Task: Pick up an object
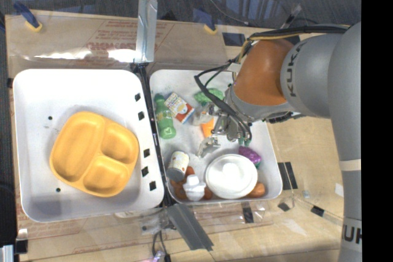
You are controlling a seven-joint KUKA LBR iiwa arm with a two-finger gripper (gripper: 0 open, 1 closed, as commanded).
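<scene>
My gripper [216,134] hangs over the middle of the right bin [265,153], below the orange wrist band [261,73]. An orange object [208,126] lies right at its left side, partly hidden by it. Near it are a green piece [209,97], a small printed carton [178,105] and a green bottle [164,120]. A white round bowl [231,176] sits just below the gripper, with a purple object [250,155] to its right. I see nothing lifted off the bin floor.
The left bin [37,95] holds a yellow divided plate [94,152]. At the right bin's front lie a small tin [178,162], a white bottle [194,188] and reddish-orange pieces [259,189]. Black cables [212,75] loop off the wrist.
</scene>
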